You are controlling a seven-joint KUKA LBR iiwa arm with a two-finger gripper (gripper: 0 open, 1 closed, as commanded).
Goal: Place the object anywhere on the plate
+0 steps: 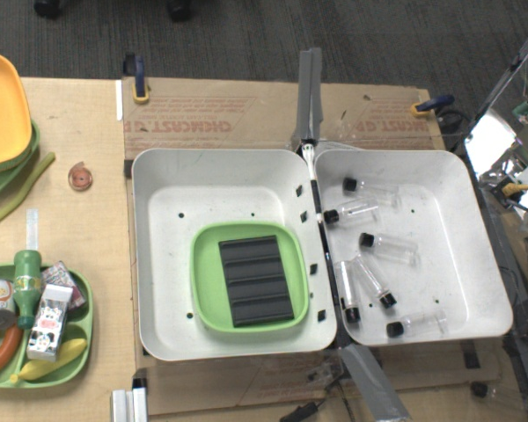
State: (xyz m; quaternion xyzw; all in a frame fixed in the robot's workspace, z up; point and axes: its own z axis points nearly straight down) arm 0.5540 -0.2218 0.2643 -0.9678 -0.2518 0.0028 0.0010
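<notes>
A green square plate (206, 255) lies in the left white bin (158, 192), toward its front. On the plate rests a black ridged block (256, 280), flat and roughly centred. The right white bin (462, 202) holds several clear vials with black caps, scattered across its floor: one near the back (370, 186), one by the left wall (353, 211), one in the middle (390, 247) and one at the front (416, 325).
Left of the bins, on the wooden bench, stand a stack of yellow and green dishes (0, 121), a small pink disc (80, 177) and a green tray of toy food (35, 328). Clamps (137, 77) hold the cardboard behind the bins.
</notes>
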